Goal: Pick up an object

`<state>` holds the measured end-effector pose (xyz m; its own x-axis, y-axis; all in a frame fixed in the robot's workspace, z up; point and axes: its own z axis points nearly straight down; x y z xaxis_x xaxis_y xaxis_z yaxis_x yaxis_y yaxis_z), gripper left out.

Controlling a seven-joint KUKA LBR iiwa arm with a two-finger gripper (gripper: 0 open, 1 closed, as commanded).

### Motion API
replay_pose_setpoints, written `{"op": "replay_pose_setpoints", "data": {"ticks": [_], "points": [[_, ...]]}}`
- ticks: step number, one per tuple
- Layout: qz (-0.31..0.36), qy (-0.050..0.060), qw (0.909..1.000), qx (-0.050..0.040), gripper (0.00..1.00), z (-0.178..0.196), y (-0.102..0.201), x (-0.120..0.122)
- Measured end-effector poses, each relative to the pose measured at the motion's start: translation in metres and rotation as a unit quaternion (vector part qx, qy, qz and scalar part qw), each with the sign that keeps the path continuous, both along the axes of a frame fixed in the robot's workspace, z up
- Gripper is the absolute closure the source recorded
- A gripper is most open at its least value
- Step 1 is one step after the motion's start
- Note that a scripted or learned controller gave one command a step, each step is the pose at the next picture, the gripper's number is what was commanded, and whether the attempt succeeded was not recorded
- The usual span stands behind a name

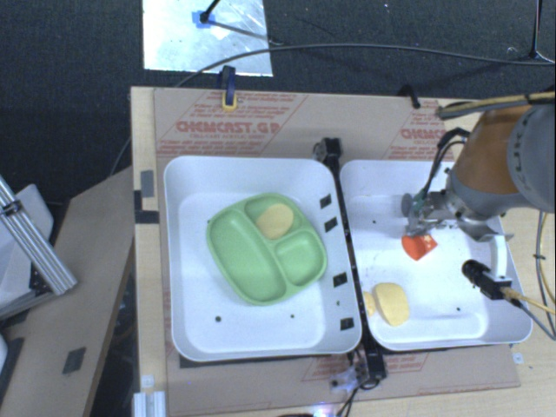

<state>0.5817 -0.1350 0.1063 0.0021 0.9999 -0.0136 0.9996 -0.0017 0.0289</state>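
A small orange-red object (420,248) is in the middle of the right bin (452,328). My gripper (420,230) is directly over it, its tip meeting the object's top edge, so the contact between them is hidden. A pale yellow object (390,302) lies in the right bin's front left part, well apart from the gripper. In the left bin (195,320) a green divided plate (252,259) holds another pale yellow piece (275,221) in its far compartment.
The grey arm with its orange band (486,159) comes in over the right bin's far right corner. A black divider with clips (340,233) runs between the two bins. A cardboard sheet (261,120) lies under both.
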Motion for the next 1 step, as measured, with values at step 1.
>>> {"op": "replay_pose_setpoints", "data": {"ticks": [1], "points": [[0.003, 0.013, 0.9999, 0.0065, 1.00, 0.0440, -0.0010, 0.0078]]}}
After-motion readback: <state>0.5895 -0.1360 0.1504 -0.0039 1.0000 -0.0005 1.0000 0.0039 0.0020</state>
